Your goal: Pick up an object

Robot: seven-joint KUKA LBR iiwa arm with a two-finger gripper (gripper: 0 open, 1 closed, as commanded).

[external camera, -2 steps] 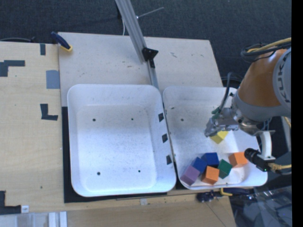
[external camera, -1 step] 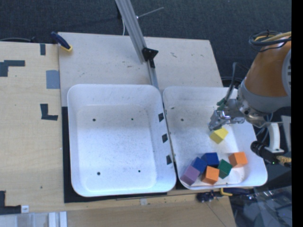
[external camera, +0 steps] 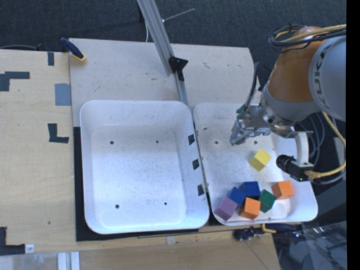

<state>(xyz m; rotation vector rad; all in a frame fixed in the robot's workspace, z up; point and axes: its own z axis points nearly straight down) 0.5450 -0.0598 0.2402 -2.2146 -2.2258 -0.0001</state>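
The yellow cube (external camera: 260,160) lies just beyond and toward the camera from the fingers (external camera: 238,136), whose spread I cannot tell.

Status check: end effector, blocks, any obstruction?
End effector over right bin, nothing seen held. Yellow block nearest, lying alone. Other blocks clustered at bin's near corner. Nothing blocks yellow.

Fixed overhead view, slanting onto bins (external camera: 194,122)
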